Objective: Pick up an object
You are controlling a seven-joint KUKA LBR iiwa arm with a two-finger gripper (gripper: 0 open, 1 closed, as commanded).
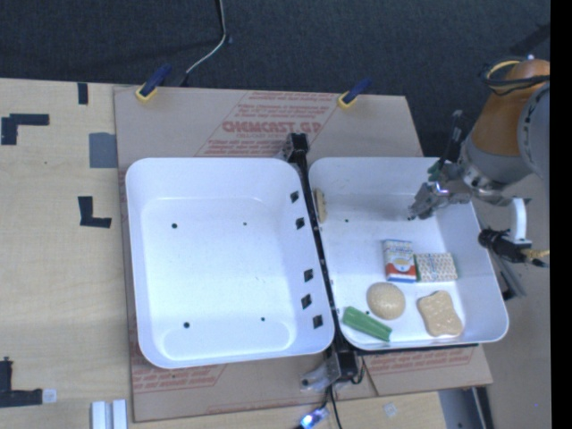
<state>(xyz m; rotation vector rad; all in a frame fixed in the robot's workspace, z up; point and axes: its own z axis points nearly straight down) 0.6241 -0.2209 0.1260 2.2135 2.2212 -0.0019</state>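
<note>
My gripper [424, 206] hangs over the upper part of the right bin [357, 179], w/ my grey arm and orange band reaching in from the right; can't tell whether it's spread or pressed together, too small and dark from this angle, and nothing shows between the tips. Objs all sit in that same bin, toward its near end, well apart from my gripper. Small red-and-white carton [399, 260] lies closest to me, a pale patterned packet [436, 266] touching its right side. Nearer the front rim: a round tan bun-like lump [386, 299], a tan bread-slice shape [441, 314] just right of it, and a green bar [367, 323] tilted at the front left corner. The left bin [152, 186] sits beside it, both on a cardboard sheet [259, 123].
</note>
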